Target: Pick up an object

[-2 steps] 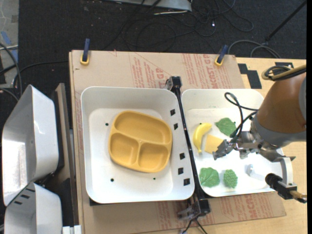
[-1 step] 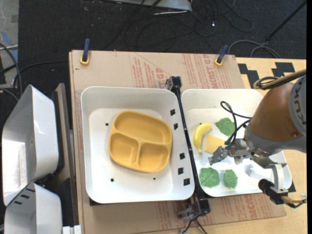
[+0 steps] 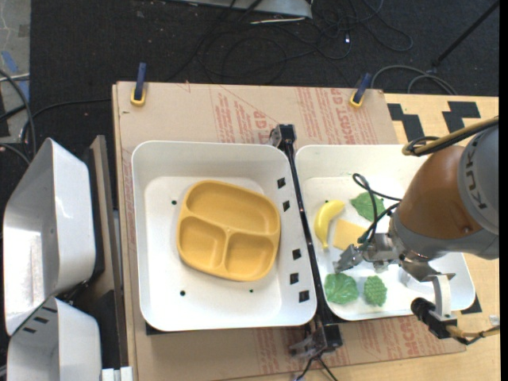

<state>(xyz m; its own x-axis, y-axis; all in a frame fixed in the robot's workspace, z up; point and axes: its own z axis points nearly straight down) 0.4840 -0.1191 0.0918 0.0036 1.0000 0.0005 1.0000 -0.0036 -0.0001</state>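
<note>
Green broccoli piece (image 3: 342,287) at 6 o'clock of right bin (image 3: 460,290), just below gripper (image 3: 350,258); fingers apart, nothing between. Risks: nudging yellow wedge (image 3: 347,233) or banana (image 3: 327,219) at 12 o'clock; closing beside target, not around it.

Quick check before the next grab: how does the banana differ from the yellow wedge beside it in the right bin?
The banana is curved and rounded; the yellow wedge is flat with straight edges. The banana is bright yellow; the wedge is a paler, more orange yellow. The banana lies nearer the divider; the wedge lies nearer the hand. Both rest touching in the right bin.
</note>
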